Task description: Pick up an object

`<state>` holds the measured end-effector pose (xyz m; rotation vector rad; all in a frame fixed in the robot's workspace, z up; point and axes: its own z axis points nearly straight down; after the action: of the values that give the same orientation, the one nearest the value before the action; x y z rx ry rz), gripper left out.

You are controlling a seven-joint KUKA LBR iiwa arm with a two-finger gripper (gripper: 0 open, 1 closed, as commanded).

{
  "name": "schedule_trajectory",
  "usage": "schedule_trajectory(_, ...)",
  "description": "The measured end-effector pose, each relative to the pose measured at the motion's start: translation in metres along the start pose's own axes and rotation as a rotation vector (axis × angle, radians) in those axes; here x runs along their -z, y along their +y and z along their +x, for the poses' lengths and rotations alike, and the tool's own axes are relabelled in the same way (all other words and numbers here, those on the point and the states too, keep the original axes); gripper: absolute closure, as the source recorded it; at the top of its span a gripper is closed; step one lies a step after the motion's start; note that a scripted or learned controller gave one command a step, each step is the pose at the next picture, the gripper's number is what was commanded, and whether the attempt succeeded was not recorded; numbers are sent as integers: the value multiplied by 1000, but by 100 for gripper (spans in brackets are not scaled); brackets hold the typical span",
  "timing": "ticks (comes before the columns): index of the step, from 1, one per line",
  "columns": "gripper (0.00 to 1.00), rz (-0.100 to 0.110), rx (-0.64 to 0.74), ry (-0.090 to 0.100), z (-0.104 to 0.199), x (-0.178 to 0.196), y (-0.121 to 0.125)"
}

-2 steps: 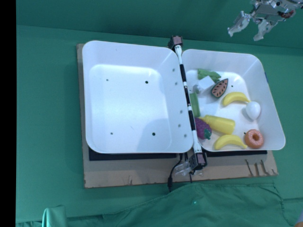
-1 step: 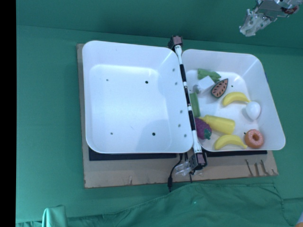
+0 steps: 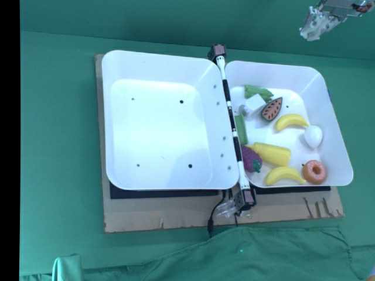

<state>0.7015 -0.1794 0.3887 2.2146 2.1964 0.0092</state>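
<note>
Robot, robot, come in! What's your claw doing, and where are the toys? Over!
Gripper high, past the right bin's far corner, holding nothing. Toy food all in that bin: two bananas, donut, egg. Nothing in the way.

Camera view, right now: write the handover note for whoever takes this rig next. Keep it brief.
Gripper: raised at the view's top right, beyond the far corner of the right bin, with nothing between its fingers.
Objects: all lie in the right bin. Two bananas, a watermelon slice, a white egg, a donut, a yellow bottle, purple grapes and green pieces along the divider side.
Left bin: bare white floor.
Done: nothing picked up yet.
Left: descend into the right bin, grasp one object, lift it.
</note>
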Motion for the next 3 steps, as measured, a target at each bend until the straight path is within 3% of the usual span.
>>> schedule_trajectory(1, 100, 20, 4, 9, -3, -30, -2)
schedule_trajectory(2, 0, 17, 5, 8, -2, -28, -2)
schedule_trajectory(3, 100, 10, 3, 4, -3, -14, -1)
